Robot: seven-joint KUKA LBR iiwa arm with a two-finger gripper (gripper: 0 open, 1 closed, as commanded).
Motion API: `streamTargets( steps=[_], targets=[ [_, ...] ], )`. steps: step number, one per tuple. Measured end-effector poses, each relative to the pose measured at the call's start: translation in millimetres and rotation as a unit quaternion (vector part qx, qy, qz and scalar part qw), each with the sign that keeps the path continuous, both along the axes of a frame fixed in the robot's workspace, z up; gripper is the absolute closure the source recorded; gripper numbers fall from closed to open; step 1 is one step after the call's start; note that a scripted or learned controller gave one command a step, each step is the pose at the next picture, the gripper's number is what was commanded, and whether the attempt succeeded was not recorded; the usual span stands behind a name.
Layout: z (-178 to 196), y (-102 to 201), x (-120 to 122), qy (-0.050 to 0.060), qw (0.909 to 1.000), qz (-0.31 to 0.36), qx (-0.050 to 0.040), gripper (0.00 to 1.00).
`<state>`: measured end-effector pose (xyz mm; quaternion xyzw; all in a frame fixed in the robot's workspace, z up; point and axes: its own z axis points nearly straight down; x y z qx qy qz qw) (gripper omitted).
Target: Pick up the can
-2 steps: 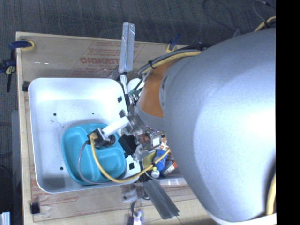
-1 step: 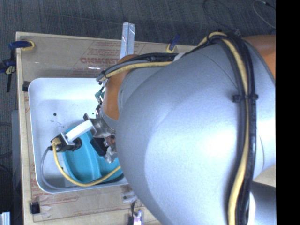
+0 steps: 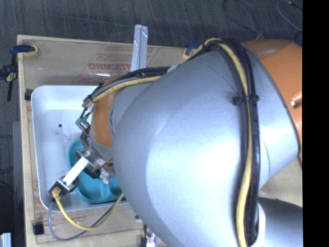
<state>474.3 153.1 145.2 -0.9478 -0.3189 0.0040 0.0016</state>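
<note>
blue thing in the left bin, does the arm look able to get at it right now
Probably yes: the gripper sits low in the white bin, right over the blue object, with nothing between them. The arm hides whatever lies beyond.

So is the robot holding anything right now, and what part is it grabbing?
It cannot be told. The arm hides most of the bin, and the end effector sits low over a blue thing with its tips hidden.
</note>
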Motion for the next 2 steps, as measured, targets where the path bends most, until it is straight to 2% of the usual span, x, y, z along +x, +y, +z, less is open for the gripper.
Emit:
streamTargets(
  steps=[1,2],
  targets=[
    [0.1,-0.1,0.2,0.000,1.0000,0.000,-0.0001,0.00],
    [-26.8,10.5,16.6,0.000,0.9992,0.040,0.0005,0.00]
  ],
)
